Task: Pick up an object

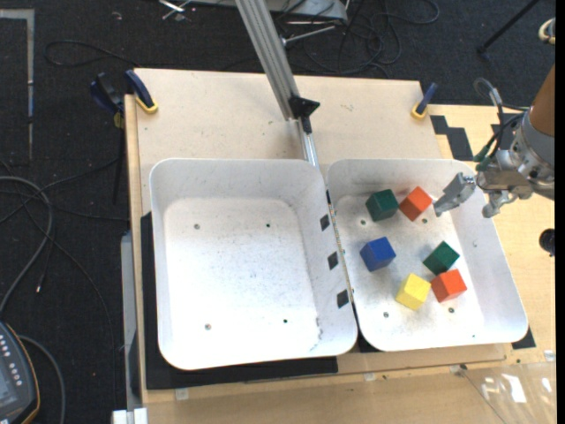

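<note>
The right bin (494,263) holds several small cubes: a dark green one (382,204) beside an orange one (416,203) at the back, a blue one (378,253) in the middle, another green one (440,257), a red one (450,284) and a yellow one (412,291) toward the front. My gripper (474,197) hangs over the bin's back right part, open, its two grey fingers spread with nothing between them. The left finger's tip (448,198) is just right of the orange cube.
The left bin (177,193) sits beside the right one on a wooden bench (221,113). A slanted metal pole (269,47) rises from the bench behind the bins. Clamps (141,94) mark the bench's back corners.
</note>
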{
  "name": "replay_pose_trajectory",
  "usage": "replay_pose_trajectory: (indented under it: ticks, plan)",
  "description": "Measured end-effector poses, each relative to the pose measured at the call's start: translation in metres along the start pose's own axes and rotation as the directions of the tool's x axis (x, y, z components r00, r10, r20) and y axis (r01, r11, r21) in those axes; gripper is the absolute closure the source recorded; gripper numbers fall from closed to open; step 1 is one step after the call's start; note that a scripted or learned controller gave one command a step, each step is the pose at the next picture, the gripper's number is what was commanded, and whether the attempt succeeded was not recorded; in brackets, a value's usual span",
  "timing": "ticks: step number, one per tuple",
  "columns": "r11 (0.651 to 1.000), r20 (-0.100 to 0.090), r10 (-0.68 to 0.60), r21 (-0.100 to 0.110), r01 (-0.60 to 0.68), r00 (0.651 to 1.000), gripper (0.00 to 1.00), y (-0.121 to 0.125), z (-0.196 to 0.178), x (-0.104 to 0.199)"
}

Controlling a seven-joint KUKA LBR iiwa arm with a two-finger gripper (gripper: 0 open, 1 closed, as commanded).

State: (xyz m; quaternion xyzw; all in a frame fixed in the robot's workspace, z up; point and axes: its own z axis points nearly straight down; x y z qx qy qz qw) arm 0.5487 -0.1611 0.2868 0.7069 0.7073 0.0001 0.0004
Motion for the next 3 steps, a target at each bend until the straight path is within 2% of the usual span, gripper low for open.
replay_pose_trajectory:
  ticks: [1, 2, 3]
  plan:
    - [1.0, -0.001, 0.002, 0.008, -0.002, 1.0, 0.0, -0.01, 0.07, -0.01]
    - [1.0, 0.0, -0.006, 0.002, 0.006, 1.0, 0.0, 0.076, 0.195, 0.026]
    - [1.0, 0.001, -0.002, 0.0, 0.002, 1.0, 0.0, 0.075, 0.19, 0.025]
